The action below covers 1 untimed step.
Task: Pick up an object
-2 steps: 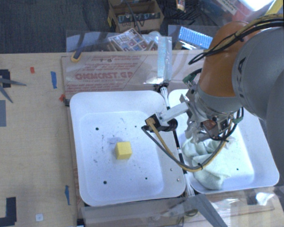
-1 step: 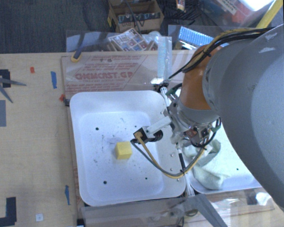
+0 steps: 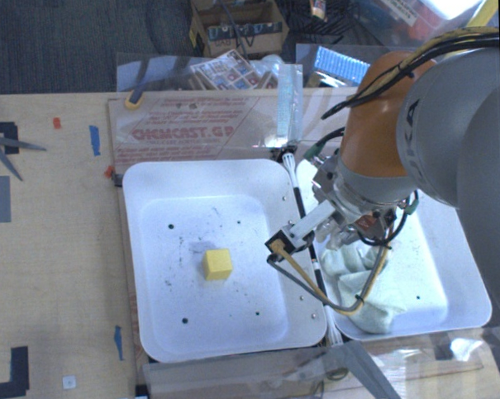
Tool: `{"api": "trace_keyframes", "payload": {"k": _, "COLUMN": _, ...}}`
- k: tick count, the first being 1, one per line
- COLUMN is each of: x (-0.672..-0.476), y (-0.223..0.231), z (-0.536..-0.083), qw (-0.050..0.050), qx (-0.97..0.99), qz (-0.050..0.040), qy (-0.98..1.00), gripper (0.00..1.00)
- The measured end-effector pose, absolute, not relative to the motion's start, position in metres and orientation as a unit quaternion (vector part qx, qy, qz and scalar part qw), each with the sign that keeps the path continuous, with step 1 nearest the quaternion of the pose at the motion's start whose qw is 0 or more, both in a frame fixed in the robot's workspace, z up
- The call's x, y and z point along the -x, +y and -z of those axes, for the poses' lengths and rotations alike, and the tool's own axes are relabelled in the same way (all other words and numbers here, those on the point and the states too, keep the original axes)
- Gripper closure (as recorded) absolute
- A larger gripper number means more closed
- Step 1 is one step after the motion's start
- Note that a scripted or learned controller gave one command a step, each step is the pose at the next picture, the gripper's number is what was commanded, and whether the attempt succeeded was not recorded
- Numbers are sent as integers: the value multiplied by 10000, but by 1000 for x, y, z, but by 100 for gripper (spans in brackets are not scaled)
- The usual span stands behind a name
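Arm [image 3: 444,103] cut off by the top and right edges; its base out of frame. Wrist bulk hides the gripper [image 3: 351,240] fingers. Right bin [image 3: 453,297]: left and upper parts covered by the arm. Pale crumpled cloth [image 3: 362,293] partly under the wrist; full shape unclear. Printed sheet [image 3: 197,131] lettering faint, hard to read. Bench-top clutter blurred.

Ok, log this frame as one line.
arm: over right bin | gripper: above pale cloth, grasp unclear | yellow block: left bin, untouched
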<state>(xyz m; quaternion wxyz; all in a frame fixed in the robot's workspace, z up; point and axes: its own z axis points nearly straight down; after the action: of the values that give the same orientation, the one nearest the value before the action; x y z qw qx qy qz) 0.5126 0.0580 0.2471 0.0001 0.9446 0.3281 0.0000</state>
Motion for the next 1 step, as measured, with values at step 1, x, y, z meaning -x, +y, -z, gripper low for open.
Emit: {"api": "trace_keyframes", "payload": {"k": 1, "x": -526, "y": 73, "z": -227, "qw": -1, "qx": -9887, "qz": -3, "qy": 1500, "gripper": 100}}
